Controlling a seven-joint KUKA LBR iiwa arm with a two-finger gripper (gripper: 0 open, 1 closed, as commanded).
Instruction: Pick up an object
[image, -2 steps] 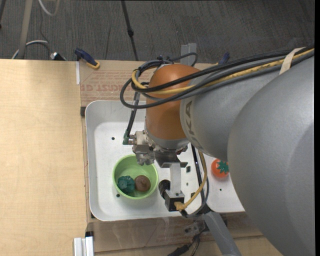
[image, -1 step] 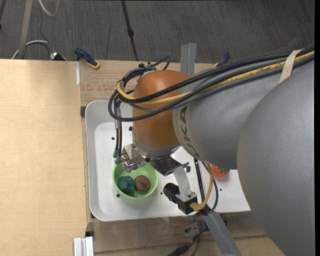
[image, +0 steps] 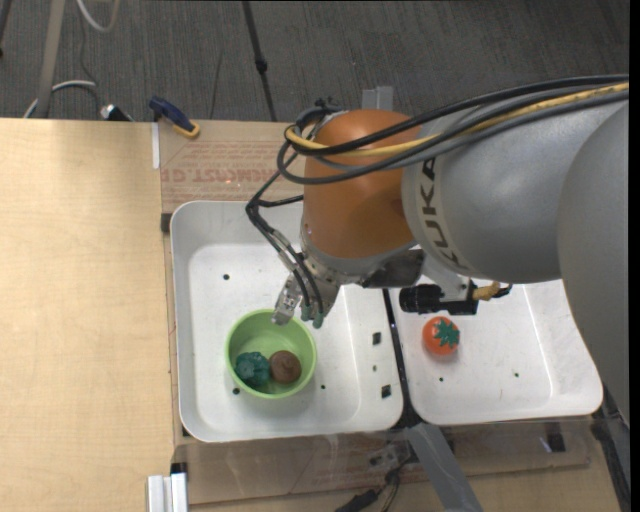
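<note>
Trouble here would most likely come from the green bowl (image: 271, 356), which sits in the left bin (image: 200, 300) and holds two small things side by side: a teal lump (image: 254, 368) and a brown ball (image: 286, 366). The end effector (image: 300, 307) hangs at the bowl's upper right rim, with its tips just above or perhaps touching the lip; the slanted view does not settle which. Its fingers (image: 288, 300) look close together with nothing between them, though they are small and partly blurred, so I would not swear to it.

From this spot a straight descent could land a fingertip on the rim, tipping or shoving the light bowl rather than reaching inside. Even with a clean entry, the two items touch each other, so closing on one could squeeze the other out or catch both badly.

A red tomato-like toy (image: 441, 335) lies alone in the right bin (image: 560, 400), well apart.
</note>
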